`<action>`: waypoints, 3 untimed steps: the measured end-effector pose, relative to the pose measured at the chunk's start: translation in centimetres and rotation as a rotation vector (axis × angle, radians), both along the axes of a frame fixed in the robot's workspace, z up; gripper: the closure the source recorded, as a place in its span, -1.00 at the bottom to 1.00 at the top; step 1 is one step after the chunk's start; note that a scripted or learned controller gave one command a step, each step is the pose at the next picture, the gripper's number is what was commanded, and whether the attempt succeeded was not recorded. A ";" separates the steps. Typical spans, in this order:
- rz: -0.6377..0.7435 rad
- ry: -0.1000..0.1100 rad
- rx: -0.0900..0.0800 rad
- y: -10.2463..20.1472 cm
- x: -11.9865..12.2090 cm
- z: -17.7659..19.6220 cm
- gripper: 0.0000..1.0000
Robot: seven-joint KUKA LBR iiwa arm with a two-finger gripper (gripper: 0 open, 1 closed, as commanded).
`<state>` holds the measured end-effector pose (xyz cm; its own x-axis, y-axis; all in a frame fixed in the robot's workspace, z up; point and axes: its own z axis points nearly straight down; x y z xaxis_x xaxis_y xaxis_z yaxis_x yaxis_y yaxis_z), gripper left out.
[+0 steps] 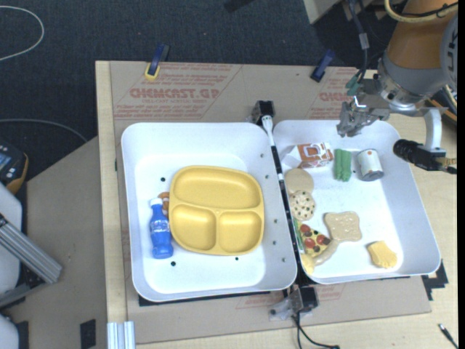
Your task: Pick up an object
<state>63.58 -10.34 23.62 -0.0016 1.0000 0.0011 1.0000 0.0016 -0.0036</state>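
1. Because no target is named, the likeliest one is judged to be whichever item lies closest under the hand (pixel 354 126): the green piece (pixel 343 163) or the can (pixel 369 164), side by side in the back part of the right bin (pixel 418 217).
2. The green piece lies just below the hand in the camera view, toward the bin's front, its long axis running front to back.
3. The can lies just right of the green piece, tilted slightly.
4. The carton (pixel 314 154) lies to their left; a cookie (pixel 302 206), toast (pixel 343 226), pizza slice (pixel 314 240) and cheese (pixel 382 254) lie further forward.
5. The hand hangs over the bin's back edge with nothing between its fingers; its opening cannot be told.
6. The left bin (pixel 138 187) holds a yellow tray (pixel 216 209) and a blue bottle (pixel 160 231), well apart from the hand.
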 end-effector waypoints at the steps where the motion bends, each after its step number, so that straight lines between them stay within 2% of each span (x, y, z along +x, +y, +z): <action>1: -0.001 0.001 0.000 2.9 -4.6 0.6 1.00; 3: 0.001 0.003 0.001 9.0 -12.7 -2.0 1.00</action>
